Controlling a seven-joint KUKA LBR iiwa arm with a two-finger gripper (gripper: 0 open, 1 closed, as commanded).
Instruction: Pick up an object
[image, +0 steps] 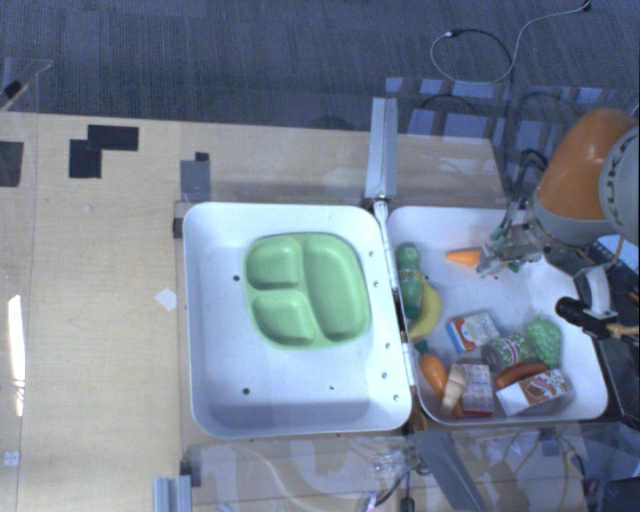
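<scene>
Beside the tool (508, 252) — an orange carrot (462, 259), tip partly hidden.

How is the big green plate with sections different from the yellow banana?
The green divided plastic plate is wide, flat and green, while the curved yellow banana is small, thin and yellow. The plate lies alone in the middle of the left white bin; the banana sits in the right white bin, against its left wall, among other toy foods. Both look like smooth plastic.
</scene>
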